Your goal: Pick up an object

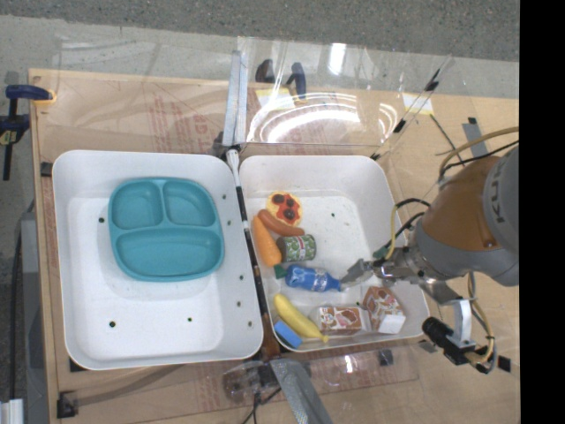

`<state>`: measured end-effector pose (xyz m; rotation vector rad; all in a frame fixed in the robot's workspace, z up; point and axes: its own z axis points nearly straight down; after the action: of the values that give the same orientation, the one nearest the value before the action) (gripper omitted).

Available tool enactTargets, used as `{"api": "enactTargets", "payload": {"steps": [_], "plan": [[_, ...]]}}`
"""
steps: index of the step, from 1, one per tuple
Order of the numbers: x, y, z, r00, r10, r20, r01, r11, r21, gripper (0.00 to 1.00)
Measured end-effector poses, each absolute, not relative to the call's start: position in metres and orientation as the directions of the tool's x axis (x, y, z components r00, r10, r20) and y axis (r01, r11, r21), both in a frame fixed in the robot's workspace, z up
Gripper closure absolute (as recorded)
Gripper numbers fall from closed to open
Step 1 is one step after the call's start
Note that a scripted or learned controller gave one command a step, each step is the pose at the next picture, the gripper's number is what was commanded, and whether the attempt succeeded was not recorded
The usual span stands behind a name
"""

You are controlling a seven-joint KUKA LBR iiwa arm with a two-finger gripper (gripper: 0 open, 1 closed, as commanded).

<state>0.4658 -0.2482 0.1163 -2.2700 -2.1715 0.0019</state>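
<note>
On the left I see a shallow white plastic bin (pixel 79 307), and in it lies a teal plastic plate with three sections (pixel 166 228). Next to it is the second white bin (pixel 375 184), and all the toys are in this one. By its left wall lie an orange toy carrot (pixel 265 244) and a toy hot dog (pixel 281 223), with a toy pizza slice (pixel 286 205) just above them. A small green can (pixel 298 248) sits beside the carrot. Below it lies a blue toy bottle (pixel 312 280). At the bin's front edge I see a yellow toy banana (pixel 295 317), a small blue block (pixel 287 335), and two little printed boxes (pixel 341 319) and (pixel 384 308). My grey arm's gripper (pixel 364 268) hangs low in the bin, between the blue bottle and the boxes. I cannot tell how it stands.
</note>
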Motion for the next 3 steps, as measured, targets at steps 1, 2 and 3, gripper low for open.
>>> {"api": "enactTargets", "payload": {"steps": [1, 2, 3], "plan": [[0.453, -0.242, 0.087, -0.012, 1.0, 0.0, 1.0, 0.012, 0.0, 0.0], [0.453, -0.244, 0.098, -0.014, 1.0, -0.002, 1.0, 0.014, 0.001, 1.0], [0.453, -0.244, 0.098, -0.015, 1.0, -0.003, 1.0, 0.015, 0.001, 0.0]]}}
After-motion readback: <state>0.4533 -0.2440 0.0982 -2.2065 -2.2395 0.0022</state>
